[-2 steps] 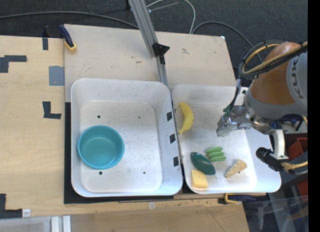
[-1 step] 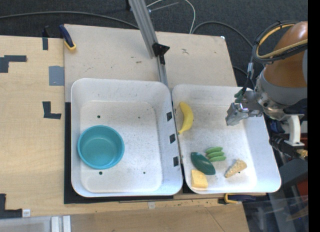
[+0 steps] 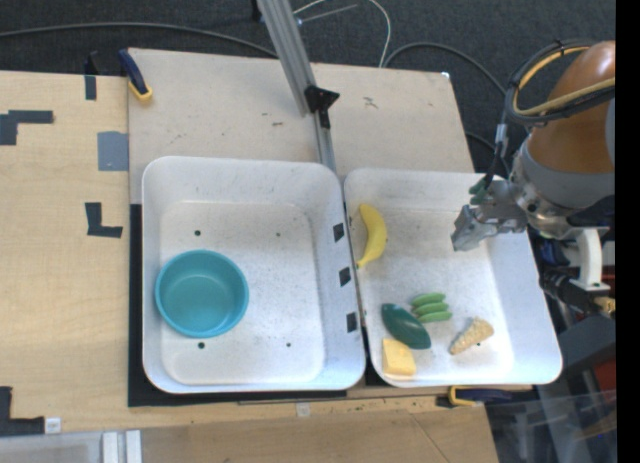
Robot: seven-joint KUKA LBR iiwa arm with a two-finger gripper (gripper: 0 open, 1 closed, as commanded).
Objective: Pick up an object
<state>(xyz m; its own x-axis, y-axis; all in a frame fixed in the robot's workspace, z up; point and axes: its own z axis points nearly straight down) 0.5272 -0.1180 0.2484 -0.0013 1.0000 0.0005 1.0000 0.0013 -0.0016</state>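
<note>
Over the right bin's (image 3: 520,351) right edge hangs the tool (image 3: 468,235), its grip state unclear.

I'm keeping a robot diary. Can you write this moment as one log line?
step: reaching | pincer: over right bin, holding nothing | banana: untouched | bowl: left bin

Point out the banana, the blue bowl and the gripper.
banana (image 3: 373,234), camera view, middle of its curved body.
blue bowl (image 3: 201,293), camera view, inside bottom.
gripper (image 3: 466,237), camera view, between its fingertips.
</note>
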